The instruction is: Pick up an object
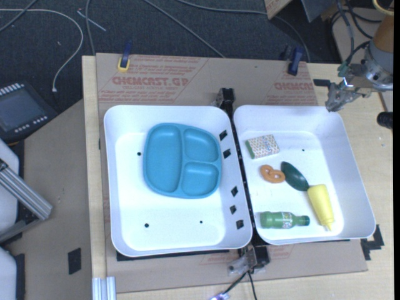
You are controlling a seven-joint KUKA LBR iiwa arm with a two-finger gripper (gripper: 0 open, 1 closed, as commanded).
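The gripper (337, 99) hangs beyond the right bin's (350, 186) far-right corner — jaw state unreadable. Approach stage — next, descend over the yellow bottle (321, 204).

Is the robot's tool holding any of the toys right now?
No. The tool hangs above the right bin's far corner with nothing between its fingers; the toys all lie in the bin.

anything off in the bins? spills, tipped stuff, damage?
Nothing stands out. The blue plate lies flat in the left bin. In the right bin, the green bottle and yellow bottle lie on their sides, with no spill. The gripper sits beyond the far right corner.
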